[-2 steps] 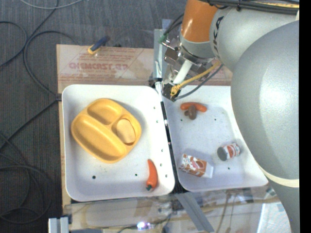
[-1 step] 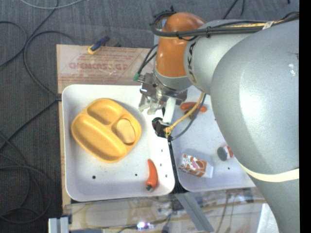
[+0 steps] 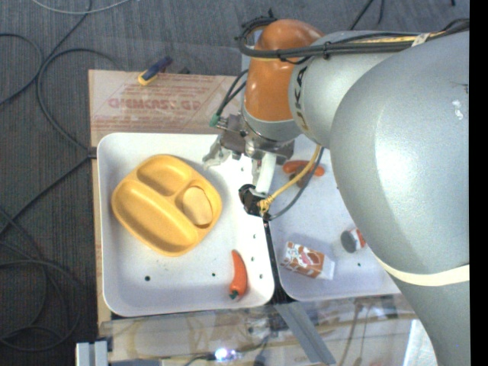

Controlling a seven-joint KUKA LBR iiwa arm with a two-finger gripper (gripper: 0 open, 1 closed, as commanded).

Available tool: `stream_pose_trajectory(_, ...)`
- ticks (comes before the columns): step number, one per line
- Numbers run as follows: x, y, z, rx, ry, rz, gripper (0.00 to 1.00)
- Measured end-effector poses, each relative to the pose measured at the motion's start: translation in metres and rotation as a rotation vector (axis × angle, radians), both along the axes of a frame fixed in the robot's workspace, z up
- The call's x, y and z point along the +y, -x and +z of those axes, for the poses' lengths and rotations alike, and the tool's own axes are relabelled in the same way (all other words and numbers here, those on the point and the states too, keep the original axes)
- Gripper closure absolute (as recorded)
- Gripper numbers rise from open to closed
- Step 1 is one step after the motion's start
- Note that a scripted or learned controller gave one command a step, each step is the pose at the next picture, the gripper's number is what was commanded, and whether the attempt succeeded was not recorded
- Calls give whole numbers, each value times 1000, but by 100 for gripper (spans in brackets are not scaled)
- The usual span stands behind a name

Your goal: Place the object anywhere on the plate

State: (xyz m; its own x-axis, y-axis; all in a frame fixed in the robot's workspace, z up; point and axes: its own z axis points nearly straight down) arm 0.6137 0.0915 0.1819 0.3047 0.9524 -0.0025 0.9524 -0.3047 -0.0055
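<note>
Yellow plate, grey arm hiding right bin

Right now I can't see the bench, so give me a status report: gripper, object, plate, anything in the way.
Gripper above left bin's back edge, near plate. Carrot lies in left bin, off plate. Path to plate clear.

One fixed camera above the bench.
It looks down at a slant on both white bins; the arm enters from the right.
</note>
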Motion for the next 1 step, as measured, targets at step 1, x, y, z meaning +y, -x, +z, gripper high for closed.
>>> stream_pose_trajectory(1, 0, 1, 7, 5, 0, 1, 100)
